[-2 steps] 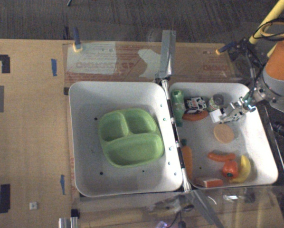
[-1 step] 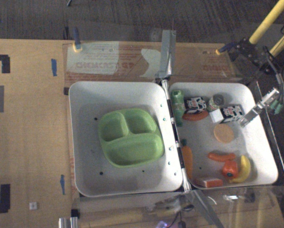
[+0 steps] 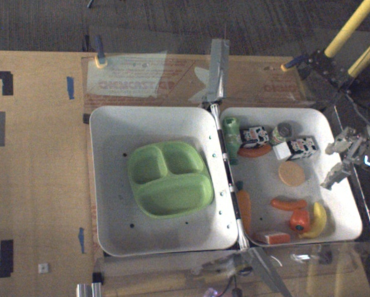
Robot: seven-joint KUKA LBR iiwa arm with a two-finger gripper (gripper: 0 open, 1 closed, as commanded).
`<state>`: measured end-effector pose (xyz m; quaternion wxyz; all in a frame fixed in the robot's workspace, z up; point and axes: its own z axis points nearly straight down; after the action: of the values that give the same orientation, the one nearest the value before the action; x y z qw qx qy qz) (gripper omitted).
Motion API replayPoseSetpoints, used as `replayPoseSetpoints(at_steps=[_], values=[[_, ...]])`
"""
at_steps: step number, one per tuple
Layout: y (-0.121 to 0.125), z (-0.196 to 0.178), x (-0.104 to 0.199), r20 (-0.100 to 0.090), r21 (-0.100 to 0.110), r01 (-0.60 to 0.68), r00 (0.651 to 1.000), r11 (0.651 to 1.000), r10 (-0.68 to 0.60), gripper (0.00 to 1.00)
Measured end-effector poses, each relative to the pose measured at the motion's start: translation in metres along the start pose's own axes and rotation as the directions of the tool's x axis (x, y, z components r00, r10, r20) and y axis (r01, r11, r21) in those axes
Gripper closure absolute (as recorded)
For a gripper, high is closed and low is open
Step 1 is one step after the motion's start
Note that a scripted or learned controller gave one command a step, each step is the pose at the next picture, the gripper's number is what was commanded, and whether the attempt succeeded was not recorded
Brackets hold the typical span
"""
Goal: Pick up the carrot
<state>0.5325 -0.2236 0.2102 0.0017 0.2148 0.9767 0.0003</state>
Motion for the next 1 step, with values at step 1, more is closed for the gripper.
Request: replayPoseSetpoints(at_steps=[1], values=[[0.0264,0.0301,-0.012,0.001,-0.001,0.333,0.943,0.943,-0.333,0.0]])
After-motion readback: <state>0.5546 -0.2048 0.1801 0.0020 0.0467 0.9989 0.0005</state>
